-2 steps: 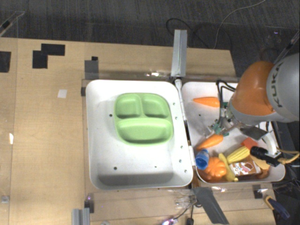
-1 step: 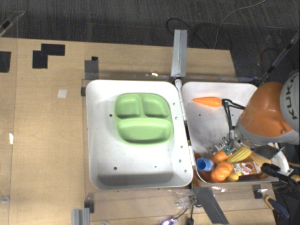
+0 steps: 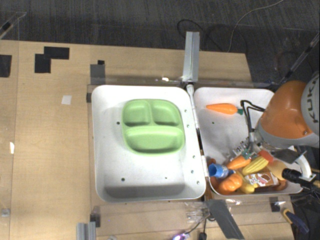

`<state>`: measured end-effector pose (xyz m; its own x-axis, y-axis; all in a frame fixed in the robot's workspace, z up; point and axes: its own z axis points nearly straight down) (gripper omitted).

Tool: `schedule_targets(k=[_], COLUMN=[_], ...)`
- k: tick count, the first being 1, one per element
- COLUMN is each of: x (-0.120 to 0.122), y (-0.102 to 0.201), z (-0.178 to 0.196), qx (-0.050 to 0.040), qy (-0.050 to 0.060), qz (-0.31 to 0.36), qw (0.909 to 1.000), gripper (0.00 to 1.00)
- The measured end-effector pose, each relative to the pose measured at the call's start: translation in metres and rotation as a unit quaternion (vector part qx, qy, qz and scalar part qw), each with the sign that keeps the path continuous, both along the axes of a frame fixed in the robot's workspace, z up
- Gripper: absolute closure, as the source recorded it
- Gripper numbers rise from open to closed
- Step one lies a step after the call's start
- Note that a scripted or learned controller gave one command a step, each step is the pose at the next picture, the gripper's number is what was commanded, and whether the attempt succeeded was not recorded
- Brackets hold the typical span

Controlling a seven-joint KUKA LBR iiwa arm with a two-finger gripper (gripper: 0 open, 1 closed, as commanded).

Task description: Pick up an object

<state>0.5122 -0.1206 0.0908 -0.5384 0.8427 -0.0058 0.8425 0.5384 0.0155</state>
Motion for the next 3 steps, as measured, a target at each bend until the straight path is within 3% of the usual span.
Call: schedule_targets(k=[1,2,3], x=[-0.015,-0.023,0.008], y=[-0.002,0.032,0.086], z=[0.000,0.145,0.091], qx=[0.0021,-0.0007,0.0004], qy=[-0.005,0.006,0.009], qz=[-0.192,-0.139,-0.286], qw=[0.9814,0.9903,0.9581], gripper=[1.00,1.00,1.00])
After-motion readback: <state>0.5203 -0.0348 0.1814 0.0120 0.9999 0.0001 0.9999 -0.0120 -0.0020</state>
